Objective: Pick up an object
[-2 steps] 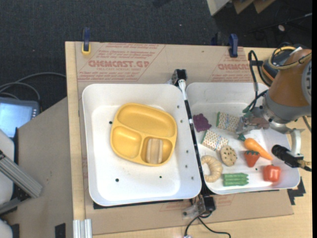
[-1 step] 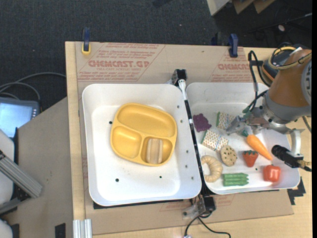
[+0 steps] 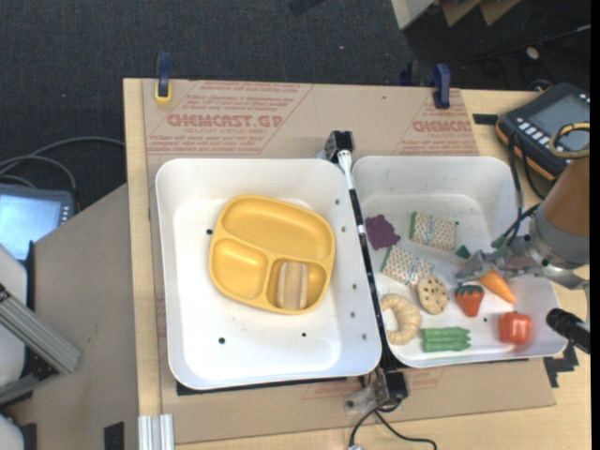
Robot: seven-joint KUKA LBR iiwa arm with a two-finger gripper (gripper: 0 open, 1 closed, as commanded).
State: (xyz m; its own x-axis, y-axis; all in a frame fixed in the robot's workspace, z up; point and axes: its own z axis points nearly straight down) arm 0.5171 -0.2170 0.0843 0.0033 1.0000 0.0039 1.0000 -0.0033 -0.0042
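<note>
Two white bins; jaws (image 3: 478, 268) over tapered orange carrot (image 3: 498, 287), state unclear.

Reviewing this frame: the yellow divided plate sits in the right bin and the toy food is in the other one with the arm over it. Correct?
Not quite. The camera view shows the yellow divided plate in the left bin, not the right. The rest holds: the toy food, such as the carrot and cookie, lies in the right bin, where the arm reaches in.

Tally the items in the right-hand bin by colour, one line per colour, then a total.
Purple: 1, grapes
Patterned packets: 2
Brown: 1, cookie
Tan: 1, pretzel
Green: 1, beans
Red: 2, strawberry, tomato
Orange: 1, carrot
Total: 9
</note>
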